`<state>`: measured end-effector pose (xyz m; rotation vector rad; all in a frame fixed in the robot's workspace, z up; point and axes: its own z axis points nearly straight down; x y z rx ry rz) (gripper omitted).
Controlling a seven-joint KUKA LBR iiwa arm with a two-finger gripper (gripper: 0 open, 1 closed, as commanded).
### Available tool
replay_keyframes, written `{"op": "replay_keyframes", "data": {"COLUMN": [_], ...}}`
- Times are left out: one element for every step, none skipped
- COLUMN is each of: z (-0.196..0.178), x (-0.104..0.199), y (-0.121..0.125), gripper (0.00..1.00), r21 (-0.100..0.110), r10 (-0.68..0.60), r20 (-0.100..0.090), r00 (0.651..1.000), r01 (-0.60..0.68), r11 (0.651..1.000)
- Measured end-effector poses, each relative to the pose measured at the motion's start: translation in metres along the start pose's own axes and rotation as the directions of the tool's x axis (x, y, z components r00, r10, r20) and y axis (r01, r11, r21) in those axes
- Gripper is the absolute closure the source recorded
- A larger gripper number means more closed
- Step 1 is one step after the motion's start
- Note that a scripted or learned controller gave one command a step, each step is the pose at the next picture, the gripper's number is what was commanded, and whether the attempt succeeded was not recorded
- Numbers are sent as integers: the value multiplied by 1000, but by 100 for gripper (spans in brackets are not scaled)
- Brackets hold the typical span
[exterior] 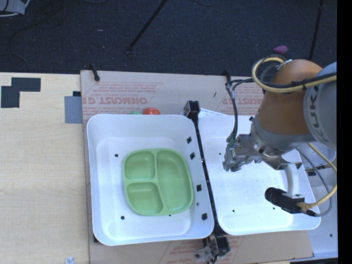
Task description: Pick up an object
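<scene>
Hovering over the right bin (258, 219), the hand (234, 159) is seen with its grip state untellable, while the green divided plate (157, 181) lies well apart in the left bin (104, 147).

Bright, even overhead light; glare on white bins (104, 147); dark background.
</scene>
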<state>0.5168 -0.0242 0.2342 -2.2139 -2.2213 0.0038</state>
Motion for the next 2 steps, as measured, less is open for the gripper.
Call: {"op": "replay_keyframes", "data": {"z": [13, 17], "x": [48, 97], "y": [15, 34], "gripper": [100, 100], "r21": [-1, -2], "r10": [0, -1], "r20": [1, 1], "r00": [1000, 1000], "r01": [0, 1], "r11": [1000, 1000]}}
